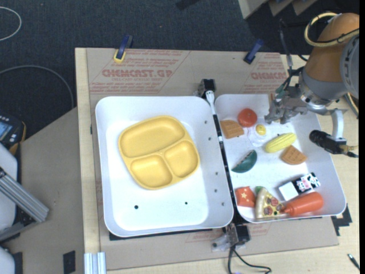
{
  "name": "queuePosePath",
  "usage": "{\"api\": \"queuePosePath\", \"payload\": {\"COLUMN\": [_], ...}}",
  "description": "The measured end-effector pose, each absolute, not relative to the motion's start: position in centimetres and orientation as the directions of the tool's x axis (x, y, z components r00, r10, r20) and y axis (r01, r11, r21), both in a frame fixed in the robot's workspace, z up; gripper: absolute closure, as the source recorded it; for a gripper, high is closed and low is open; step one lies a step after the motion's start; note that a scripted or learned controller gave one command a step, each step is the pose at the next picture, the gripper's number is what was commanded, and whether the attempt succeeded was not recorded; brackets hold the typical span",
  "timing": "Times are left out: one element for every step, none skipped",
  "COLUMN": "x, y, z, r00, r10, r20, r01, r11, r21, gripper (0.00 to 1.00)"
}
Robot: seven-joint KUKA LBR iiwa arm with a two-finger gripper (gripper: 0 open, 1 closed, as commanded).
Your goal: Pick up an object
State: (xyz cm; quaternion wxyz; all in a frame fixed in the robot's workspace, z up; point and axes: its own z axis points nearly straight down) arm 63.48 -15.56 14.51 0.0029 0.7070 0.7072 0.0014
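Your gripper (278, 114) hangs over the far edge of the right bin (333, 178), just beside the tomato (247, 117); you can't tell how its fingers stand. In that bin lie corn (280, 142), a carrot (303, 204), a pizza slice (266, 204) and a cow-print block (307, 182). The left bin (108, 153) holds a yellow divided plate (158, 152). Red lettering on the board (137, 72) behind reads CHEMCAST GP
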Motion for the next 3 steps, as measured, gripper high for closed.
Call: {"api": "queuePosePath", "payload": {"x": [64.0,64.1,61.1], "y": [-16.4,-16.4,-12.7], "z": [20.5,22.7,21.7], "r00": [-0.001,-0.001,-0.001], "r10": [1.0,1.0,1.0], "r20": [-0.003,-0.002,0.001], "r01": [1.0,1.0,1.0], "r11": [0.001,0.001,0.001], "r21": [0.007,0.005,-0.004], "gripper": [1.0,1.0,1.0]}}
